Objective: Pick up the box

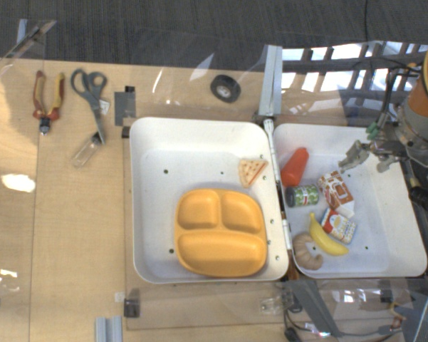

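Observation:
The box (335, 189), a small red-and-white carton, lies tilted in the middle of the right bin (399, 262). A second white carton (341, 226) with red and green print rests just below it, touching a yellow banana (325, 238). My gripper (368, 158) hangs over the upper right part of that bin, up and to the right of the box and apart from it. Its two fingers (352, 154) are spread open with nothing between them.
A red bottle (295, 166), a green can (302, 195) and a brown round item (308, 252) lie left of the box. The left bin (146, 191) holds an orange sectioned plate (221, 231) and a toy waffle slice (253, 170). Pliers (44, 100), scissors (92, 98) and a tape roll (226, 87) lie on the bench.

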Controlling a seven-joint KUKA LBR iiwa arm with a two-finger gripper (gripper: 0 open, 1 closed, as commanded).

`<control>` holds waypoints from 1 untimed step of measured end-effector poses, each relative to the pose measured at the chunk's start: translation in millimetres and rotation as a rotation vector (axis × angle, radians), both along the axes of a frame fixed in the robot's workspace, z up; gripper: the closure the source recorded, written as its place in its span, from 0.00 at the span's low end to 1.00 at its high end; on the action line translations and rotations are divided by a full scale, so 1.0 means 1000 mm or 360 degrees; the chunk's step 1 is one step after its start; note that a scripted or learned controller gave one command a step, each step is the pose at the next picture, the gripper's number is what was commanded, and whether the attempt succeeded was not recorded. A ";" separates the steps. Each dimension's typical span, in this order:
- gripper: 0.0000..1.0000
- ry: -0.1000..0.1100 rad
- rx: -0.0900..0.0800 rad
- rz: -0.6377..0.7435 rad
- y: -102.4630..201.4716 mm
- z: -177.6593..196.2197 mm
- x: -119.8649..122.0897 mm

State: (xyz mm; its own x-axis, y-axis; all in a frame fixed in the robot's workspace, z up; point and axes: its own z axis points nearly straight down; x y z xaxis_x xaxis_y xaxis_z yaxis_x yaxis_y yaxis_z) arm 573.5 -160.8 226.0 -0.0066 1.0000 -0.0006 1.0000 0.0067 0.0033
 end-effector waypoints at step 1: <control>0.00 -0.0008 -0.0001 -0.0065 0.018 -0.115 -0.026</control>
